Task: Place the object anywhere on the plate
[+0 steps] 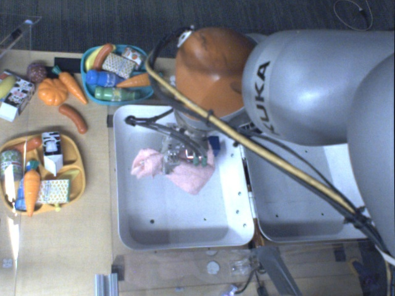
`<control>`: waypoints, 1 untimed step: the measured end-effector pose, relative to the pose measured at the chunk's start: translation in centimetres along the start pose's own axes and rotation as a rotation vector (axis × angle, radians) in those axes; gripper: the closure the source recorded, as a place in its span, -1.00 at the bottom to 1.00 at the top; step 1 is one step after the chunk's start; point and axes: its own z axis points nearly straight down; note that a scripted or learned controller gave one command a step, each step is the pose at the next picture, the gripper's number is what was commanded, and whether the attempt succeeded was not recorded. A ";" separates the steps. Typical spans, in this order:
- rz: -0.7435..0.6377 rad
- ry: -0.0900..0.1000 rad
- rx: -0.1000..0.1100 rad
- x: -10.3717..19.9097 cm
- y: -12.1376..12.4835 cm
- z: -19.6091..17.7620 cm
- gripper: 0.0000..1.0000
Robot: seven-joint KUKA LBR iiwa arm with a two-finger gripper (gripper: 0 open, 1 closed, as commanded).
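My gripper point(181, 155) hangs low over the middle of the left white bin point(179, 227). Right under and around it lies a pale pink, flat thing point(194, 176), possibly the plate. A smaller pink lump point(144, 163) sits at its left edge, touching it. A small blue object point(214, 143) shows just right of the gripper, partly hidden by the wrist. The gripper's body covers where the pink pieces meet. The orange band point(210, 69) and the grey arm point(321, 85) fill the upper right.
Left of the bins, a blue bowl point(145, 94) and a yellow tray point(78, 165) hold toy food. A toy pumpkin point(51, 92), carrot point(75, 87) and sausage point(73, 118) lie loose on the bench. The right bin point(296, 227) sits largely under the arm. Cables point(278, 159) cross both bins.
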 end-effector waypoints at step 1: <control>0.000 -0.001 0.000 0.0 0.0 0.0 -1.00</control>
